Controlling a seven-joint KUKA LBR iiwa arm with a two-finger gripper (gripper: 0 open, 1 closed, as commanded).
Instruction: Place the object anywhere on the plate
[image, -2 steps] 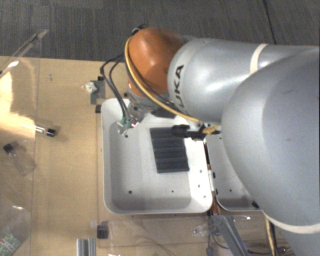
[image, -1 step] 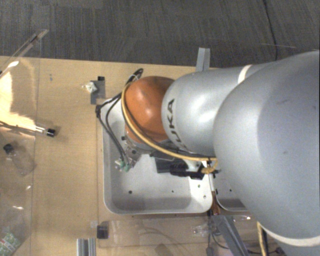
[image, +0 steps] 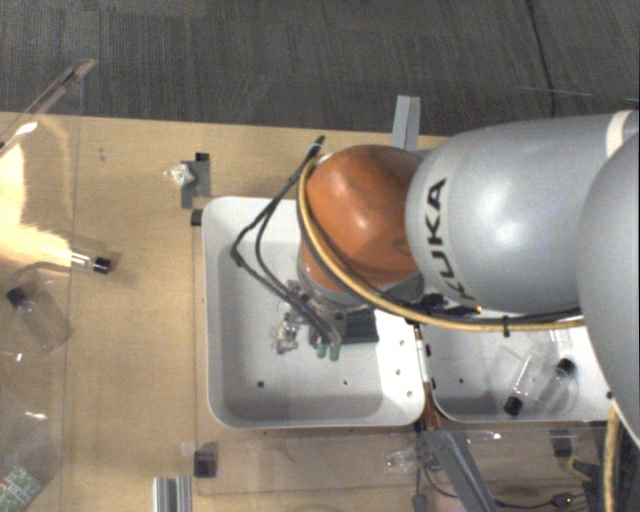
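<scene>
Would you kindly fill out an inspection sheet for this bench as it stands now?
Surface: wooden bench bearing two shallow white bins, left bin and right bin.
Job's things: no plate made out; a small clear item lies in the left bin, beside the gripper.
Clutter: clear plastic vial with black cap in the right bin.
Grippers: two-finger gripper low over the left bin.
Cables: black and yellow cables loop around the orange band.
Surroundings: dark carpet beyond the bench.
</scene>
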